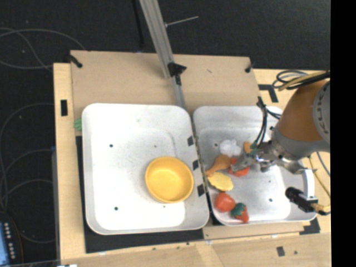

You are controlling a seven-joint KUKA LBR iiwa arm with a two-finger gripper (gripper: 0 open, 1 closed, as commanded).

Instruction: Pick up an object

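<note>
Right of centre in the frame, inside the right bin [233, 115], you are looking at a claw [249, 161] working low among a cluster of small toys, so the pick is in progress, not finished. Nothing is lifting clear yet; every item is lying on the bin floor as far as the slanted view shows.

Whether the claw is spread or pressed together, you cannot tell: the tip is blurring into dark parts and the toys around it. A red-orange piece [240, 171] is sitting right at the tip, touching or nearly so, and looks like the likely target, but a grip on it is not visible.

Around it: a white lump [228, 147] just above, an orange-brown drumstick-like toy [221, 162] to the left, a yellow piece [221, 181] below that, and further down a red toy [225, 202] beside a red-and-green strawberry-like one [240, 211].

The left bin [111, 132] is holding a yellow bowl [169, 179] near its lower right corner, well apart from the action.

Arm pose: the arm [303, 121] is reaching in from the right edge, orange band high, wrist bending down and leftward into the bin's middle, cables trailing above it over the desk [122, 77].

Left to do, by my judgement: close securely on one item and raise it.
</note>
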